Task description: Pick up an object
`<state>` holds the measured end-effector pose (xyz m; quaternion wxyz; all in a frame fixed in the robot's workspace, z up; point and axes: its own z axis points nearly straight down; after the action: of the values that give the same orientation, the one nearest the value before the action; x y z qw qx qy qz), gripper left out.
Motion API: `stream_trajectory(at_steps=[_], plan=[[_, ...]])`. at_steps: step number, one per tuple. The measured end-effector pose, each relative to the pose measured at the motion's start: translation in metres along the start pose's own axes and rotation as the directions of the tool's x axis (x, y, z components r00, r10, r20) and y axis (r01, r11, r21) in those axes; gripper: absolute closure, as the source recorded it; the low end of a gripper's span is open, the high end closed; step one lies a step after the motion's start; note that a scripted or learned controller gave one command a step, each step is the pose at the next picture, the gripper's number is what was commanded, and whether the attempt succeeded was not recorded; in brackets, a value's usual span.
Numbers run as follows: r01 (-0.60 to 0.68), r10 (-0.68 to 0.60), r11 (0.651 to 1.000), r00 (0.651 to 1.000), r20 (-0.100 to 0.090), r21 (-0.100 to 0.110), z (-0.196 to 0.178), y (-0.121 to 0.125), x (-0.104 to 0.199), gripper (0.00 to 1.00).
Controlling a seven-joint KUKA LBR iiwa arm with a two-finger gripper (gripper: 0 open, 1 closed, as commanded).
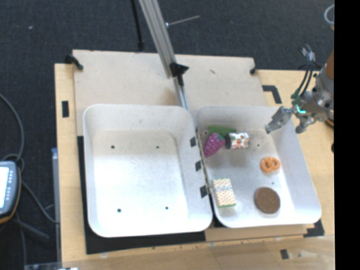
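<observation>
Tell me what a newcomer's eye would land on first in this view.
Probably the small cluster of colour in the right bin: a purple grape bunch near its left wall, an orange pretzel-shaped piece and a brown disc towards the right. Next, the gripper hanging over that bin's upper right rim, fingers spread. The left bin draws little notice.

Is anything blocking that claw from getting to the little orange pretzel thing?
Nothing visible does. The gripper hangs over the right bin's upper right edge, fingers spread, and bare white floor lies between it and the orange pretzel. The brown disc sits beyond.
</observation>
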<state>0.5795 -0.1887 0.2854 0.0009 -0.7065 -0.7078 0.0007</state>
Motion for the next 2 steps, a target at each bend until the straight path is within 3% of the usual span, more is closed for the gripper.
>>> stream_trajectory(at_steps=[1, 2], plan=[[0.001, -0.001, 1.000, 1.000, 0.001, -0.004, -0.002, 0.001, 0.000, 0.00], [-0.003, 0.003, 1.000, 1.000, 0.002, 0.002, 0.054, 0.007, -0.008, 0.00]])
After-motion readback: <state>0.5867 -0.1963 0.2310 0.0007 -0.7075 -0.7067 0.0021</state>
